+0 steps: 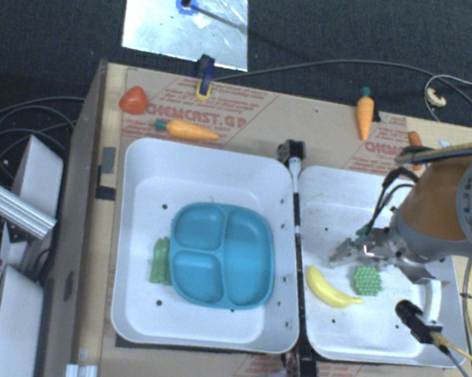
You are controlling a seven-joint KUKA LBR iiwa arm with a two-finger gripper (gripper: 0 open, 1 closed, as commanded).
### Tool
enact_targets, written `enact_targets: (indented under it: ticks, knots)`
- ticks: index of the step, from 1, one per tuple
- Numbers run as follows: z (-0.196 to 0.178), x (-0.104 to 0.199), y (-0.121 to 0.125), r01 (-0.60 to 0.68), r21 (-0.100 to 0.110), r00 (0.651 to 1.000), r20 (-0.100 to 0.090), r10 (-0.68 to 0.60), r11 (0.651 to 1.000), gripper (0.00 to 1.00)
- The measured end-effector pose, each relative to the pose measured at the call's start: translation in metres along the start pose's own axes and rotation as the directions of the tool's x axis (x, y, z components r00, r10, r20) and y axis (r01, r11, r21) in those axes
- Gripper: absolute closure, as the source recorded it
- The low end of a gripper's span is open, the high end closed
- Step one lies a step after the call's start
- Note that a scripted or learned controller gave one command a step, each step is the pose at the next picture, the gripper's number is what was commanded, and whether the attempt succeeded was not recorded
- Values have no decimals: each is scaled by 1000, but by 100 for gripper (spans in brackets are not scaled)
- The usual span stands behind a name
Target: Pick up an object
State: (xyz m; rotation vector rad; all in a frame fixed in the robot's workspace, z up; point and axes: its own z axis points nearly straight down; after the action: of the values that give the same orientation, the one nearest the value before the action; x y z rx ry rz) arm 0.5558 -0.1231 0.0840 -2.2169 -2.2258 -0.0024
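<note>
In the camera view my gripper [362, 255] hangs low over the right bin [331, 197], near the middle of its floor. From this angle I cannot tell how wide it stands, and nothing shows clamped in it. A green knobbly ball [368, 280] lies just beneath it on the near side, so close that I cannot say whether we touch. A banana [332, 288] lies just beside that ball, a little nearer the camera and toward the view's left of my gripper. Well off to the left of me, past the divider, the left bin [147, 171] holds a blue divided plate [220, 255] with a green piece [160, 261] against its far-left edge. Beyond my gripper, on the cardboard behind the bins, one carrot [365, 114] stands up the view, and another carrot [183, 130] and a red tomato-like piece [133, 100] lie far to the left.
</note>
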Motion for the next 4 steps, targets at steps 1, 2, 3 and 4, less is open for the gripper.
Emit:
enact_targets:
  ticks: [1, 2, 3, 4]
  knots:
    - [0, -22, -47, -3, 1, 1000, 2, 3, 1000, 0]
    - [-1, 22, 15, 0, -1, 1000, 0, 0, 1000, 0]
    - [0, -18, -34, -3, 1, 1000, 3, 3, 1000, 0]
    - [-11, -17, -33, -1, -2, 1000, 1, 1, 1000, 100]
